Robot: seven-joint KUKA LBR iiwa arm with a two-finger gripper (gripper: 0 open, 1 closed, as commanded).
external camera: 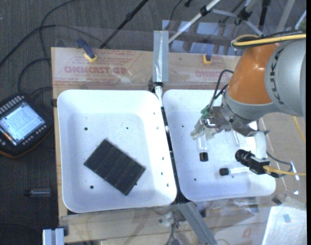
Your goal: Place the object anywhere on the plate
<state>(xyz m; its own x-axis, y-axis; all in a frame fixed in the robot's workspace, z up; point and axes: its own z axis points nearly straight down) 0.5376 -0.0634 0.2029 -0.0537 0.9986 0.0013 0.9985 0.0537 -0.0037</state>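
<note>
A dark ribbed rectangular plate (115,166) lies at a slant on the floor of the left bin (73,106). My gripper (204,130) hangs over the middle of the right bin (183,182), far to the right of the plate. A small clear vial with a black cap (202,152) sits just below the gripper's tip. Whether it is gripped or lying on the bin floor cannot be told. A second small clear vial with a black end (225,172) lies on the bin floor nearer the front.
A ridge (165,131) where the two bins meet separates the gripper from the plate. A handheld pendant with a lit screen (18,122) lies on the floor left of the bench. Two clamps (87,49) hold the board at the back.
</note>
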